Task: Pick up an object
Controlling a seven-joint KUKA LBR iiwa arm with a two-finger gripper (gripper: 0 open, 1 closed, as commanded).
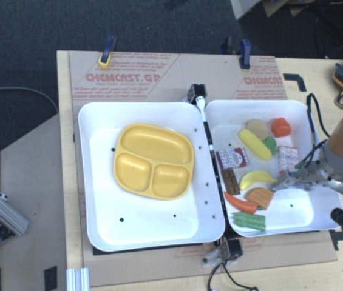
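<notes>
At the lower right of the frame, the right bin (298,220) holds a cluster of toy food: green beans (247,221) nearest, then a carrot (240,203), a bread slice (260,197) and a banana (257,178). The gripper (285,180) sits low just right of the banana, its fingers parted narrowly with nothing between them, so the pick is not yet made; closing and lifting remain. The likely target, the banana, lies with its long axis roughly left to right, one tip toward the gripper. Farther up sit corn (254,144), a tomato (280,127) and, left, a yellow divided plate (153,160)
</notes>
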